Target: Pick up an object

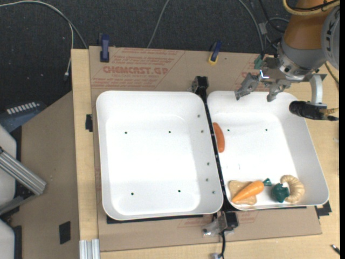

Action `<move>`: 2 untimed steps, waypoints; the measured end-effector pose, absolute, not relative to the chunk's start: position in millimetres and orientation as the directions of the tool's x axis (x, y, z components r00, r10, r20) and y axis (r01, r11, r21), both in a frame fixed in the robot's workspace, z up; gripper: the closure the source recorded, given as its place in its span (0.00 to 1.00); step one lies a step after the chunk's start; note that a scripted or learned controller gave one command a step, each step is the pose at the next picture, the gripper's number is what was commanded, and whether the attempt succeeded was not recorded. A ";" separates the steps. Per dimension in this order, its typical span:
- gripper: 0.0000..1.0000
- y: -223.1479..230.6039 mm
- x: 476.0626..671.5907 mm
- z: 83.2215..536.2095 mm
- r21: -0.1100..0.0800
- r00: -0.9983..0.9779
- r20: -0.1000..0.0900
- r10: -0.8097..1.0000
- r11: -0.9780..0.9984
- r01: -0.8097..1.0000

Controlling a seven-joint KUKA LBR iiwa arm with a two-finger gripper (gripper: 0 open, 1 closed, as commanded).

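1. We find the gripper (258,92) poised over the far edge of the right bin (302,139), at its upper rim. The fingers (242,91) are spread wide with nothing between them. The arm (307,26), grey with its orange band, comes in from the right.

2. Nothing is lifted yet. We judge the task to be at its approach step: the gripper is up high and well apart from every object in the bin.

3. Candidates, all in the right bin. A sausage (219,136) lies lengthwise against the left wall, just beside the seam between the two bins. Along the near edge sits a cluster: a carrot (251,189) lying across a pale bread-like piece (239,190), then a small teal toy (279,192), then a curled pale croissant (294,188) touching the teal toy.

4. The left bin (156,152) carries only small dark dots on its floor.

5. What the next move calls for, in our judgement: travel toward the near side of the bin, or across to the sausage, then a descent with the fingers kept wide.

6. The sausage looks the least crowded target, but its closeness to the wall may leave little room for one finger on that side. Turning the wrist to close along the wall could help.

7. The near cluster is packed; a descent there risks pinching two items or nudging one aside. The carrot sits highest and looks the easiest to catch.

8. Both bins rest on a brown board on the counter (81,144).
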State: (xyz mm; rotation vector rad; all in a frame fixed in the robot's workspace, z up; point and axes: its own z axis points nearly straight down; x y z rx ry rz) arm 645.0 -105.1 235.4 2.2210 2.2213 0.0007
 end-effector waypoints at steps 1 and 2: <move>0.00 -137.8 608.6 251.2 0.001 0.002 0.000 1.000 -0.002 1.000; 0.00 -178.0 630.3 170.0 -0.006 0.002 0.001 1.000 -0.002 1.000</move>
